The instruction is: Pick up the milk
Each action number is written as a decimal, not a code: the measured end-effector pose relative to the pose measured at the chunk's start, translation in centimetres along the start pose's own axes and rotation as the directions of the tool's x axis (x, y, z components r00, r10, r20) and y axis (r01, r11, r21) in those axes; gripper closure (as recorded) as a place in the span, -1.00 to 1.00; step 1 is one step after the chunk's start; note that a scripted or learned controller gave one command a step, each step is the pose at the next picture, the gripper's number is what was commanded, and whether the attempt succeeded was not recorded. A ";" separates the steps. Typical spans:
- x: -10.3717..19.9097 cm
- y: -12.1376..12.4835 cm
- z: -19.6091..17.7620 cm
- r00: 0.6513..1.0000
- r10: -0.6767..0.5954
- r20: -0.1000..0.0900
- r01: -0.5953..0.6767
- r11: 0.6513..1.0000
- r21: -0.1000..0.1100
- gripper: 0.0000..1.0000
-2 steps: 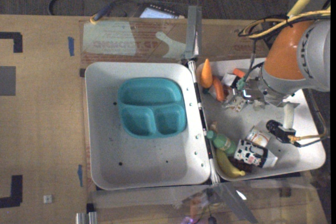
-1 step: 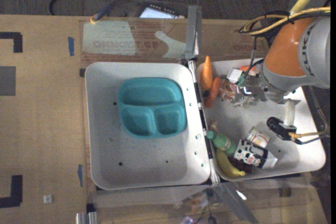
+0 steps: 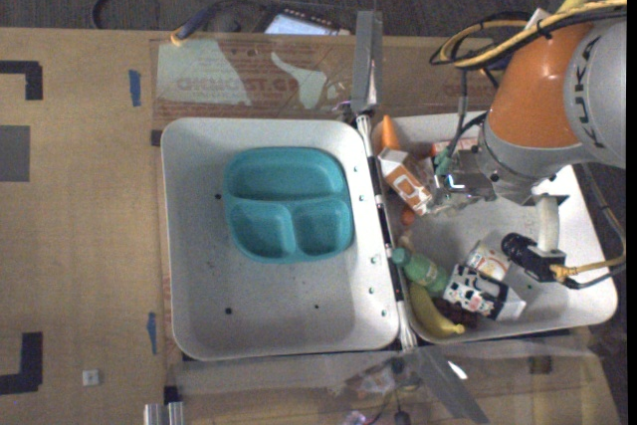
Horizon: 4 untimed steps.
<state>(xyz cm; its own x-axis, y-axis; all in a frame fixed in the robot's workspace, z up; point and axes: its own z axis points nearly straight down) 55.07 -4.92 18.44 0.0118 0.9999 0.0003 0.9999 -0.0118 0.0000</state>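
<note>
The arm [image 3: 557, 95], grey and orange with "KUKA" on its side, rises closest to the lens over the right bin [image 3: 587, 304]. Its jaws [image 3: 450, 186] hang low in that bin's upper left; whether they are open or closed cannot be told. Just left of them lies one orange-and-white carton [image 3: 406, 179]. Lower in the bin sit one black-and-white milk carton [image 3: 476, 292], one green bottle [image 3: 423, 269] and one banana [image 3: 433, 317]. The left bin [image 3: 199, 294] holds one teal divided tray [image 3: 289, 202].
</note>
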 end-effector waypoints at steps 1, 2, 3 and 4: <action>0.0 0.0 0.0 1.000 0.000 0.000 0.000 1.000 0.000 -1.00; -9.7 1.3 7.7 1.000 -0.023 0.006 0.023 0.999 -0.030 -1.00; -11.3 4.2 7.2 0.999 0.045 -0.011 -0.044 0.999 0.032 -1.00; -11.3 4.2 6.2 0.999 0.044 -0.008 -0.044 0.998 0.033 1.00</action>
<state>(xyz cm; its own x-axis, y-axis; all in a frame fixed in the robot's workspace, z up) 59.11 -16.31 12.25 0.0559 0.9984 0.0082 0.9979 -0.0556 -0.0328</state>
